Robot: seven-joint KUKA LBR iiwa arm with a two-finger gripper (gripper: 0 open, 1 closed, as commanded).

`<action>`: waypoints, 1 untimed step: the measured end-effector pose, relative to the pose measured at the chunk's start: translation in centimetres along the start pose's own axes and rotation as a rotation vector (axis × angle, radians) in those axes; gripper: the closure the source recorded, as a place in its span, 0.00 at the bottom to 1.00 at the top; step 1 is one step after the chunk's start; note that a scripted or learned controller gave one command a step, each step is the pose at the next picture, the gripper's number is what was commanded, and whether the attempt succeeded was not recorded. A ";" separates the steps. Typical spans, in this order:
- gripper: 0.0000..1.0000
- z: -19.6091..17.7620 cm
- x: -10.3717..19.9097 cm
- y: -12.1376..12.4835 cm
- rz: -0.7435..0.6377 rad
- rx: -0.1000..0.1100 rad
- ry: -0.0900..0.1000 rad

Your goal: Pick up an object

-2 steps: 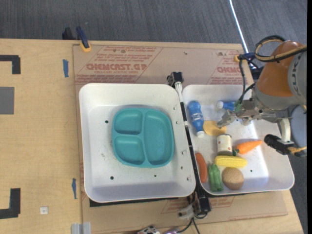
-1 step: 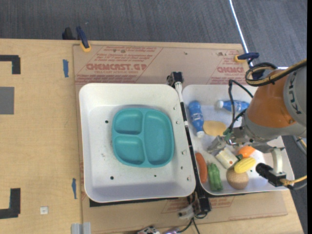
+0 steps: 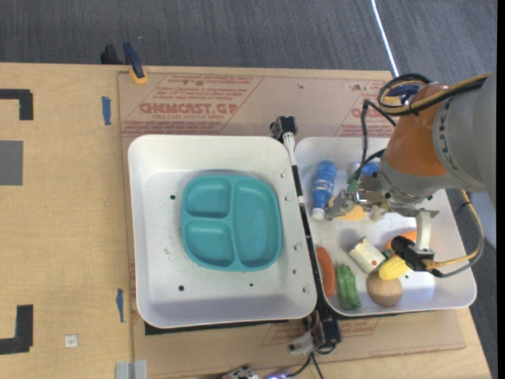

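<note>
The right white bin [image 3: 454, 294] holds several small items. A blue bottle [image 3: 323, 186] lies at its far left. An orange carrot [image 3: 325, 265] and a green vegetable [image 3: 347, 285] lie at the near left. A white cylinder [image 3: 366, 254], a yellow piece [image 3: 392, 269] and a brown round thing [image 3: 384, 290] lie near the front. My gripper [image 3: 353, 202] hangs low over the middle of this bin, just right of the blue bottle, above a small yellow-orange item [image 3: 358, 215]. The wrist hides its tips.
The left white bin [image 3: 150, 212] bears a teal divided plate [image 3: 232, 220]. The grey arm with its orange band [image 3: 414, 144] and loose cables cover the right bin's far right. Cardboard lies under both bins; a black clip [image 3: 282, 126] sits at the divider's far end.
</note>
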State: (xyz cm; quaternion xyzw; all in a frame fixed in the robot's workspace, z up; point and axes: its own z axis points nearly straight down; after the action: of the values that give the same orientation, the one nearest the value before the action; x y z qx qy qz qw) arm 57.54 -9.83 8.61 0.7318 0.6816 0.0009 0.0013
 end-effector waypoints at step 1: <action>0.00 0.0 0.8 3.8 -0.123 0.003 -0.001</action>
State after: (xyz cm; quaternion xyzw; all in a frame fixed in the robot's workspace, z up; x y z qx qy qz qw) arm 61.38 -9.29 8.57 0.6886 0.7252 -0.0005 0.0005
